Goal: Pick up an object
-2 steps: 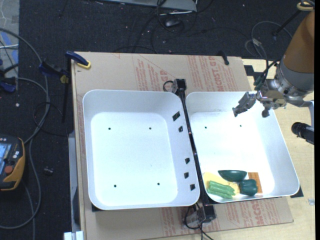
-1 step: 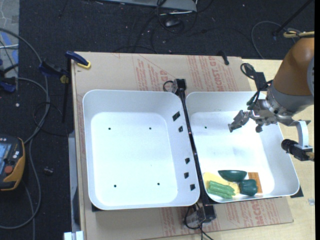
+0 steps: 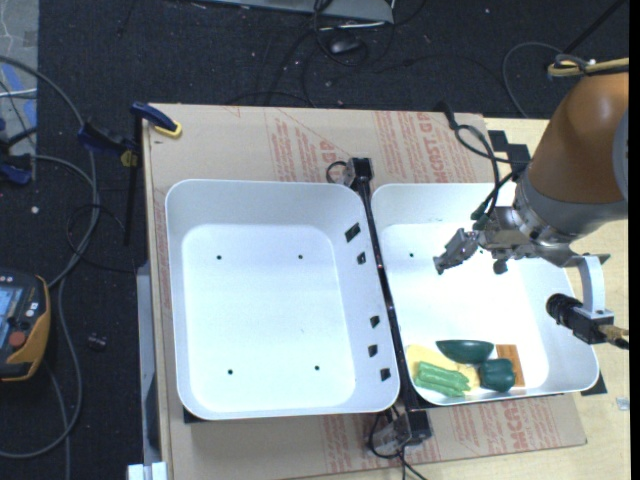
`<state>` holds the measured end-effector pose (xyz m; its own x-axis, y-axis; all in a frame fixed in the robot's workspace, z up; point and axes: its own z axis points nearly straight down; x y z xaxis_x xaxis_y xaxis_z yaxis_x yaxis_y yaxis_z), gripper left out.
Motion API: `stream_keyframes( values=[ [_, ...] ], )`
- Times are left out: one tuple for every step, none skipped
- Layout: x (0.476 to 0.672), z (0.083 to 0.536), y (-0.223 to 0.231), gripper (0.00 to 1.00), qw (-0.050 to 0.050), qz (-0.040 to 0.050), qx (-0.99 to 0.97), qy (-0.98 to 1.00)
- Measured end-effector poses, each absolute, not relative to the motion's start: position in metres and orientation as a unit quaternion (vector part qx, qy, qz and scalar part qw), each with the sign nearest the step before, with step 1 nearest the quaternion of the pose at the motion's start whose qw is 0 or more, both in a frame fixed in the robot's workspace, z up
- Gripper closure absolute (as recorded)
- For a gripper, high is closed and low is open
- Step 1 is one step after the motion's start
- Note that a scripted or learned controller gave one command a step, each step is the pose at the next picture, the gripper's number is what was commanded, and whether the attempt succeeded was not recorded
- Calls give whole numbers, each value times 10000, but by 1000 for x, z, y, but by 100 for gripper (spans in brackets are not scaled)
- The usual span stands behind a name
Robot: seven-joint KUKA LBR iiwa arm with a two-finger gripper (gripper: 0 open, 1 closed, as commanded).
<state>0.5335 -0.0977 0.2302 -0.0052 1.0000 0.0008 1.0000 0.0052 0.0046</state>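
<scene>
Tool (image 3: 452, 252) over right bin (image 3: 430, 213), finger spread impossible to tell (too small), well apart from green toys (image 3: 455, 368) huddled at near edge.

Arm (image 3: 585, 158) reaches in from the right, orange band above the grey wrist, angled down-left, with the gripper (image 3: 452, 253) at its tip pointing left and slightly down, nothing visible between its fingers.
</scene>
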Motion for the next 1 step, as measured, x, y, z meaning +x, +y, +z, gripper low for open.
stream_keyframes(
  values=[
    [500,186,28,0,-24,-9,7033,7109]
  ],
)
